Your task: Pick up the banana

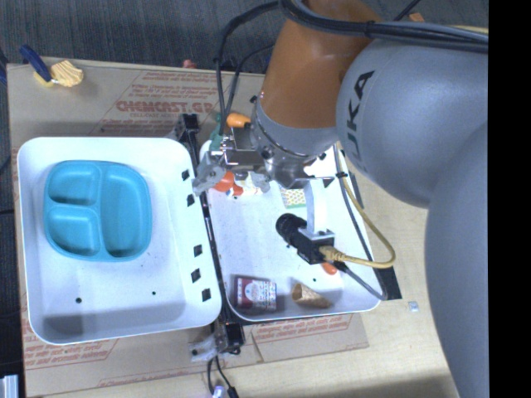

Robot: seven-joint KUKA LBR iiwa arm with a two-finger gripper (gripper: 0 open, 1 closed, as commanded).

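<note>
Camera view: grey arm [390, 114] with its orange band reached over the right bin [365, 301]; the left bin [33, 247], well left of the fingers, held a blue divided tray [98, 208]. Gripper [236, 172] sat low at the right bin's upper left corner, finger state impossible to tell. Banana could not be made out; below the fingers lay a dark red packet [253, 293] and a tan piece [311, 293].

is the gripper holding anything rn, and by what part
It cannot be told: the gripper is low at the right bin's left wall, with the wrist covering what lies beneath it.
</note>
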